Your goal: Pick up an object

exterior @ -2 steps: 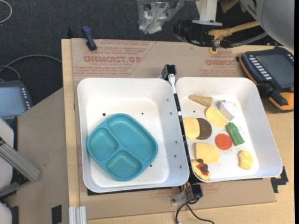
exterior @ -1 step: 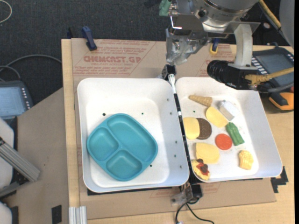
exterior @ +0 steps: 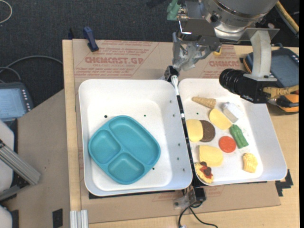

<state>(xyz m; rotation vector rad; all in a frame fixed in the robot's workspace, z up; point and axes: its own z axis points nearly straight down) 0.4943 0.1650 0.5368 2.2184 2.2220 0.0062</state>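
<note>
My gripper [exterior: 189, 57] hangs above the back edge of the bench, over the seam between the two bins, with nothing between its fingers. The right bin [exterior: 266, 127] holds several toy foods: an ice-cream cone [exterior: 204, 101], a yellow and brown piece [exterior: 199, 130], a pale yellow piece [exterior: 220, 118], a white block [exterior: 231, 112], a green piece [exterior: 239, 136], a red disc [exterior: 227, 144], a yellow lump [exterior: 210, 156], a corn cob [exterior: 250, 162] and a red and yellow piece [exterior: 205, 171]. All lie in front of the gripper, apart from it.
The left bin [exterior: 90, 94] holds a teal divided plate [exterior: 124, 148]. A blue clamp [exterior: 90, 38] sits on the cardboard at the back left. Orange and black gear [exterior: 285, 96] lies off the right bin's back right corner.
</note>
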